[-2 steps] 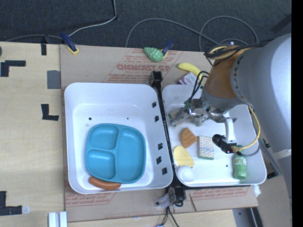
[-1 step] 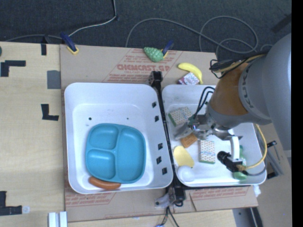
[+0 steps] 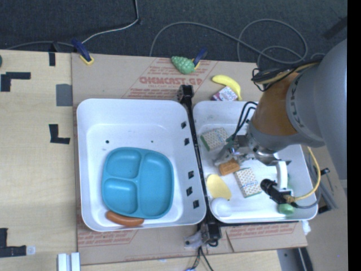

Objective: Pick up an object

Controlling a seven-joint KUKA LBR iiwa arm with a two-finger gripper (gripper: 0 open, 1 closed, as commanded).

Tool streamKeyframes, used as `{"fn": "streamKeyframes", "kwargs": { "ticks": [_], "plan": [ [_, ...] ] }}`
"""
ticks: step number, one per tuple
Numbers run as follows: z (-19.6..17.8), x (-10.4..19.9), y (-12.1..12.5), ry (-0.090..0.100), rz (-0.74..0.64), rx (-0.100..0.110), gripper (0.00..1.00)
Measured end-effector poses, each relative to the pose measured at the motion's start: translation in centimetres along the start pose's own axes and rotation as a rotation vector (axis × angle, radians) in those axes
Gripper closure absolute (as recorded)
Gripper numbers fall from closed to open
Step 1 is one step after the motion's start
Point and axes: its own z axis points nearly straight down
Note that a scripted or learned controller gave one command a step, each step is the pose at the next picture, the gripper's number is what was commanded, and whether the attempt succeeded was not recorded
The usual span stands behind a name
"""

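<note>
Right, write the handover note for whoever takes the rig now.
Gripper: low in the right white bin, over the small orange-brown block; nothing visibly held.
Right bin also holds a greenish patterned packet, a white patterned packet and a yellow rounded piece.
Left white bin: blue divided plate, orange sausage-shaped toy.
Done: arm reached into the right bin.
Left: grasp an object and lift it.

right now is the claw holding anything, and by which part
Cannot be told. The claw sits low in the right bin just above the small orange block, but no object visibly sits between its tips.
</note>
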Motion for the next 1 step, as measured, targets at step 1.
{"fn": "streamKeyframes", "kwargs": {
  "ticks": [1],
  "plan": [
    [-8.92,7.51,-2.45,0.003,-0.002,0.004,1.00]
  ]
}}
